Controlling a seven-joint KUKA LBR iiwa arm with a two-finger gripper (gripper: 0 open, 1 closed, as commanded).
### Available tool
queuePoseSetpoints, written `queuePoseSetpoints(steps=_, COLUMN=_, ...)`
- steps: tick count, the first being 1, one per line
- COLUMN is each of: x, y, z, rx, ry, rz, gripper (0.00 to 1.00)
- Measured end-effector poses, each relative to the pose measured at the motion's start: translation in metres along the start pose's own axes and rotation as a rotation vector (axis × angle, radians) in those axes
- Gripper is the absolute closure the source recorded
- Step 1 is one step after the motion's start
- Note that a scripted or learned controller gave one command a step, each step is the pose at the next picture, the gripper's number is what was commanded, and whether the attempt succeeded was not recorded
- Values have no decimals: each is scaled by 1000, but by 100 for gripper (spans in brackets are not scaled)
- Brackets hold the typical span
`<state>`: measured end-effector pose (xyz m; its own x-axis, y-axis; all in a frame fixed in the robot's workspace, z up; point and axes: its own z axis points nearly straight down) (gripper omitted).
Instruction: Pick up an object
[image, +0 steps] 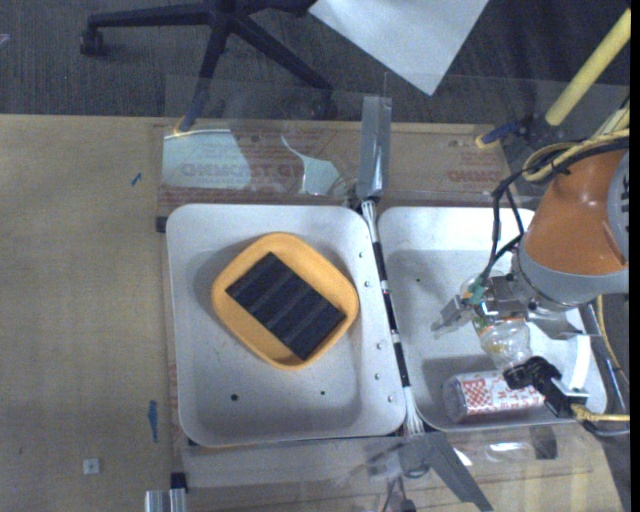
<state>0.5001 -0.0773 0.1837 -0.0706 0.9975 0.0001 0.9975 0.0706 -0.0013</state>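
Red-and-white checked, the can (495, 393) is seen lying on its side by the right bin's (420, 250) front wall, judged light, stiff, apt to roll, best taken across its middle; whether the nearby gripper (470, 308) is open or closed cannot be told.

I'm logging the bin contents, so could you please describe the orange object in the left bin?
The orange object is a rounded-square, shallow dish-like piece, seemingly plastic, with a dark ribbed rectangular panel set in its top. It lies flat, turned diagonally, near the middle of the left bin, touching only the bin floor.
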Motion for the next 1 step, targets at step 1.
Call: queuePoseSetpoints(steps=1, x=2, y=-12, z=0, rx=1, ry=1, rz=-399, gripper=100)
